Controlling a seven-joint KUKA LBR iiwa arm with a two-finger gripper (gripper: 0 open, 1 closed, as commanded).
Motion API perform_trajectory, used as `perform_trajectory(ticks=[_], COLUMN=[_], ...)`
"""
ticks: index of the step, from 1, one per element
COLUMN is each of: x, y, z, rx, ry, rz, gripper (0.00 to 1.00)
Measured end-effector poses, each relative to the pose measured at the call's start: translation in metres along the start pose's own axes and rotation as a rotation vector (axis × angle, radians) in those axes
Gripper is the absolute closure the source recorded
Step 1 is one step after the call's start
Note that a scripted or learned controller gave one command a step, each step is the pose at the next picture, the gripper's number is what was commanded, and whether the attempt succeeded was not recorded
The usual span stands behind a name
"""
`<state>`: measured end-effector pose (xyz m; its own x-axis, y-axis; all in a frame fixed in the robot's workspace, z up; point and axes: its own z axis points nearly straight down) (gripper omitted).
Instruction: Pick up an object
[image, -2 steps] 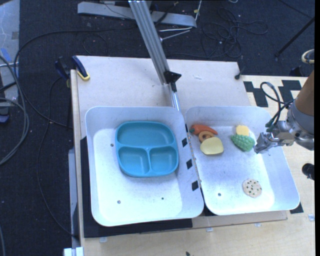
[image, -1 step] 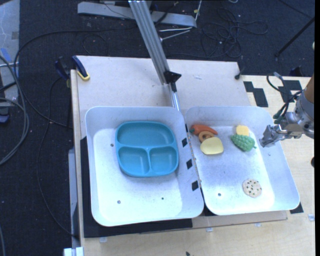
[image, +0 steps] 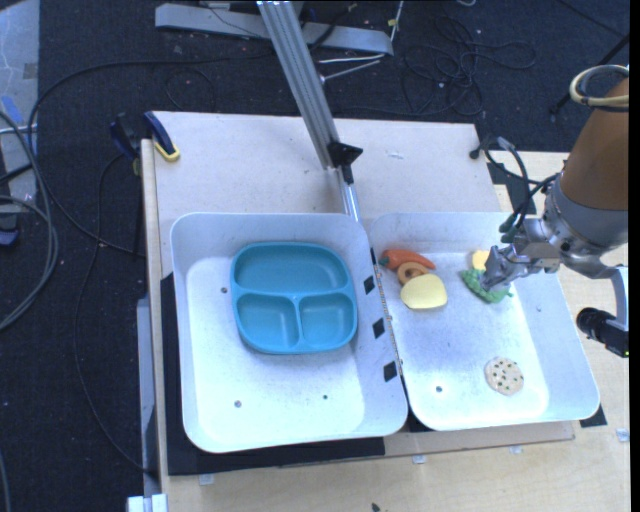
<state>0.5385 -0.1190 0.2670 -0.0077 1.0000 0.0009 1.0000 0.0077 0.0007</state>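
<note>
A: Where is the gripper (image: 497, 272)?
B: Right of centre, low over the right bin (image: 560, 385), at a green object (image: 484, 285); whether its fingers are apart or together, I cannot tell.
A: Anything nearby?
B: A yellow piece (image: 424, 292), just left.

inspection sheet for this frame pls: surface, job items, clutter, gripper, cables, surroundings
Surface: bench bears two shallow white bins side by side, left bin and right bin.
Job's things: in the right bin, an orange carrot-like toy, a yellow piece beside it, a green item with a small yellow bit near it, and a cookie lying apart, nearer the front.
Clutter: blue divided tray in the left bin.
Grippers: gripper low over the green item; grasp cannot be told.
Cables: black cables loop on the floor left of the bench and behind it.
Surroundings: slanted metal pole over the bench's rear; dark floor.
</note>
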Motion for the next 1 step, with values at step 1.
perform_trajectory(ticks=[1], x=[0.0603], y=[0.011], z=[0.0077], rx=[0.002], ry=[0.0], rz=[0.002], gripper=[1.0])
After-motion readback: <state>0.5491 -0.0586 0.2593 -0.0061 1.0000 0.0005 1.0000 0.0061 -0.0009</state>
